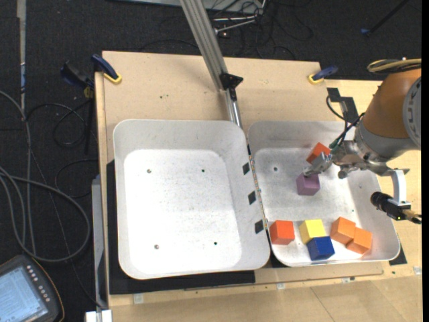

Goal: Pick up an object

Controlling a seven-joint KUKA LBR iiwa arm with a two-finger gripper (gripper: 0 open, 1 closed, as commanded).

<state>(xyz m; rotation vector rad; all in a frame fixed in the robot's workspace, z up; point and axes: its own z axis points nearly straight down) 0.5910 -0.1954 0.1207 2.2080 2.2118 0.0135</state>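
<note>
**My pincer low over the purple block in the right bin**

I reach in from the right, my orange-banded wrist above the right bin (pixel 375 180). My pincer (pixel 314 172) hangs right at the top edge of the purple block (pixel 308 184), which sits on the bin floor near the middle. I cannot tell from here how my pincer is set, nor whether it touches the block. An orange block (pixel 318 153) lies just behind my tip. Along the near wall sit an orange cube (pixel 282 231), a yellow cube (pixel 312 230), a blue cube (pixel 321 247) and two orange blocks (pixel 351 234). The left bin (pixel 134 139) lies beside it.
</note>
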